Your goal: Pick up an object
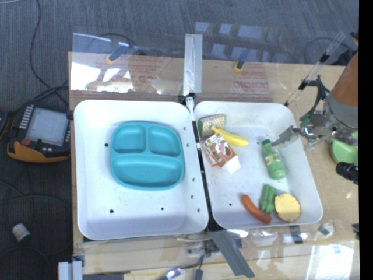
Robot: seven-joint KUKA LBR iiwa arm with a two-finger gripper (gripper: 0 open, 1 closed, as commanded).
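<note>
The right bin [250,179] holds several toy foods. A green bottle [273,160] lies near its right wall. A yellow banana [231,137] and a red and white carton [221,152] lie by the left wall, with a tan cracker [211,123] behind them. At the front sit a red sausage [255,209], a green vegetable [267,198] and a yellow lump [287,207]. My gripper [291,135] hangs over the bin's right rim, up and right of the green bottle, with nothing seen in it.
The left bin [93,203] holds a teal divided plate [145,155]. A green object [345,149] sits on the bench right of the bins. Clear plastic sheets [140,69] stand behind both bins. An orange-edged pendant [38,133] lies on the floor at left.
</note>
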